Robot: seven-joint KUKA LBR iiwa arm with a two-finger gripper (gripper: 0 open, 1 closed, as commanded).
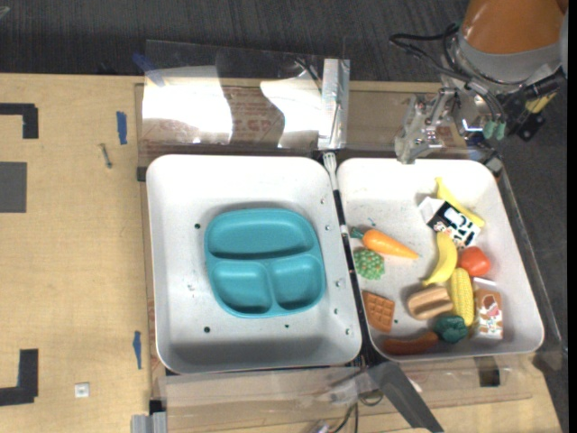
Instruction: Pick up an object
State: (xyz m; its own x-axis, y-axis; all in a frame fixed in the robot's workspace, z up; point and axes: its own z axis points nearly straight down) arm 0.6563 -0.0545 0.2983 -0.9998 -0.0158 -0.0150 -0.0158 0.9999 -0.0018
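A: Camera view has your claw point(424, 138) up at the twelve o'clock rim of the right bin point(520, 269), hanging above the far wall with nothing between its fingers. They look parted to me, though the metalwork there is cluttered.

B: So you're at the very start, not yet over anything you could take. Where are the candidates?

A: All in the right bin. A carrot point(389, 243) lies near the centre, pointing toward three o'clock, with a green knobbly piece point(368, 263) just beside it at seven o'clock. A banana point(443, 256) curves down the bin's three o'clock half, a tomato point(474, 262) touching it on the right. Below them a corn cob point(462, 297), a bread roll point(428, 302), a waffle point(379, 310) and a sausage point(410, 342) crowd the six o'clock end. A small black and white carton point(453, 223) sits at the top of the banana.

B: And the left bin?

A: It bears a teal divided plate point(263, 260), nothing you'd want to grab.

B: Then I'd judge the carrot your best bet. It has bare floor around its tip, so the fingers can straddle it.

A: Agreed. You need to bring the claw toward six o'clock, turn it across the carrot's length, then descend. The heap at the bottom risks pinching two things or nudging them apart.
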